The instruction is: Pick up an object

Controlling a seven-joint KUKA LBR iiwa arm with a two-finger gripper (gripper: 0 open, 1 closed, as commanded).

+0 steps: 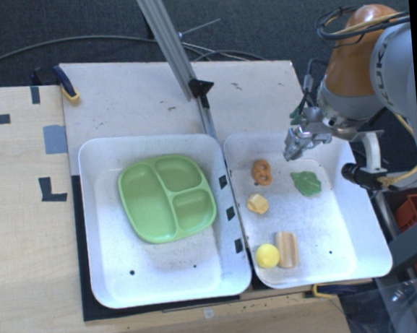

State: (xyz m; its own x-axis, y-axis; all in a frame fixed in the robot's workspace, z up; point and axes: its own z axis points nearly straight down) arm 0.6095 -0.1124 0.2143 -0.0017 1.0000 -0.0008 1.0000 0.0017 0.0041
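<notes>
We see tool (295, 149) above rear part of right bin (361, 257), arm entering from right. We cannot tell tool state; nothing visibly held. Green leaf-like piece (307, 183) lies just beside tool, toward front. Orange-brown pretzel-like piece (261, 172) sits near bin's left wall; pale yellow chunk (258, 204) just in front of it. Yellow ball (267, 255) touches tan roll (287, 249) near front. Left bin (106, 280) holds green divided tray (168, 197). Both bins rest on desk (26, 236).
</notes>
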